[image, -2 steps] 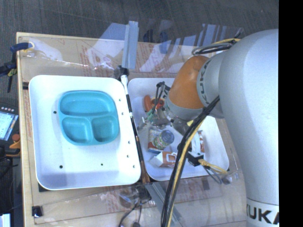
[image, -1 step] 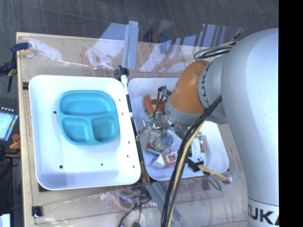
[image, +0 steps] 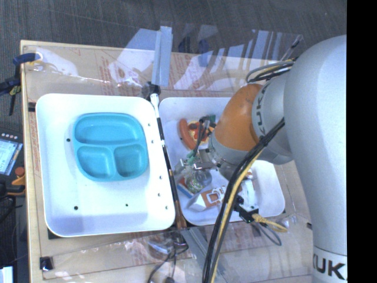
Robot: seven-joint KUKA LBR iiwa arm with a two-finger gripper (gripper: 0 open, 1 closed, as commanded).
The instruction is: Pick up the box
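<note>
The big grey KUKA arm (image: 315,152) takes up the right side of the camera view, its broad upper link running from the top right down to the bottom edge, and its orange band (image: 235,125) sits over the right-hand bin. Below it lies the pale wooden bench (image: 76,63), covered with clear plastic sheeting that glints along the top. On the bench stand two shallow white plastic bins side by side, touching along their inner edges. The left white bin (image: 59,205) holds a turquoise plastic tray with three compartments (image: 111,145), lying flat near the bin's middle. The right white bin (image: 268,196) is largely covered by the arm's wrist and by black and yellow cables (image: 232,211) that hang across it toward the bench's front edge. The two-finger gripper (image: 197,168) reaches down into this bin's left part among a clutter of small items; whether its fingers are spread or closed cannot be told, since the wrist and the clutter hide them. An orange and red object (image: 188,130) lies near the bin's far left corner. The small box with white, blue and orange print (image: 206,198) lies in the near left part of the right bin, just below the gripper.
</note>
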